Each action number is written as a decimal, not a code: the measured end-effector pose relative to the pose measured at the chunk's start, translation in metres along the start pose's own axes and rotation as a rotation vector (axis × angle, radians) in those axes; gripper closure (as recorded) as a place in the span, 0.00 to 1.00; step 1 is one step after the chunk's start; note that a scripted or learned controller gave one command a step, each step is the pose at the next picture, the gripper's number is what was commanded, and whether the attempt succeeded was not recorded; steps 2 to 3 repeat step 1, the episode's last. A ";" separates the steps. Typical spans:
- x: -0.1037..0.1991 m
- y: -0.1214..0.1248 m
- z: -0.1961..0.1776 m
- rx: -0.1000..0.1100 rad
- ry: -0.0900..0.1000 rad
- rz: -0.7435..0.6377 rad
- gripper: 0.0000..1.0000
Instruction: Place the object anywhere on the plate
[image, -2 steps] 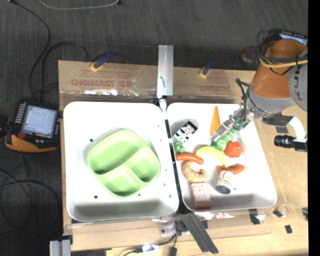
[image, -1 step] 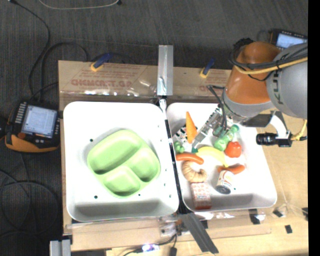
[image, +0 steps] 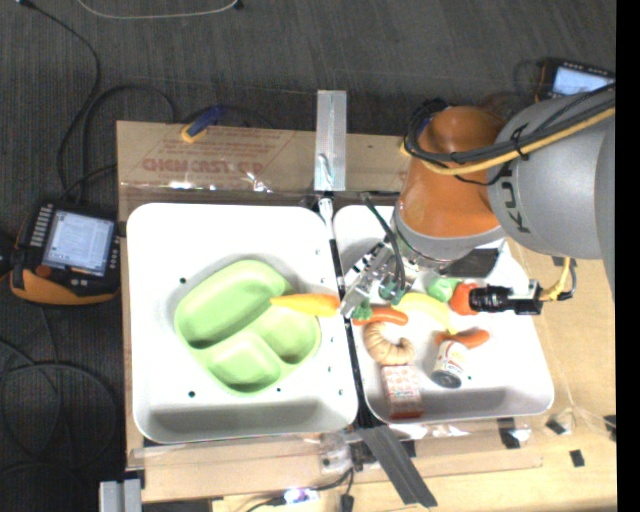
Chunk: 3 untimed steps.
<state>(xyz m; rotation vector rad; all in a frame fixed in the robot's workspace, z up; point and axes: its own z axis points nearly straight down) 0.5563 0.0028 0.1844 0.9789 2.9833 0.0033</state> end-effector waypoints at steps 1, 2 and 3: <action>0.000 -0.001 0.002 0.002 0.002 0.001 0.00; 0.000 -0.001 0.002 0.002 0.002 0.001 0.00; 0.000 -0.001 0.002 0.002 0.002 0.001 0.00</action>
